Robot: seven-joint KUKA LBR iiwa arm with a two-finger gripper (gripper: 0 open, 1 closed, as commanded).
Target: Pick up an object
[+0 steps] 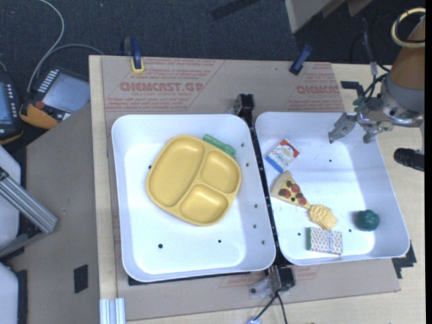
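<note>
My gripper hangs over the back right part of the right bin, open, with nothing between its spread fingers. Below and left of it in that bin lie a small white, blue and red carton, a toy pizza slice, a yellow crinkled piece, a teal ball and a flat green and pink packet. All of them lie apart from the gripper. The carton is the closest, about a hand's width to its left.
The left bin holds a yellow divided plate with a green item poking out behind it. A black clamp strip runs between the bins. Cables and devices lie off the bench at the far left.
</note>
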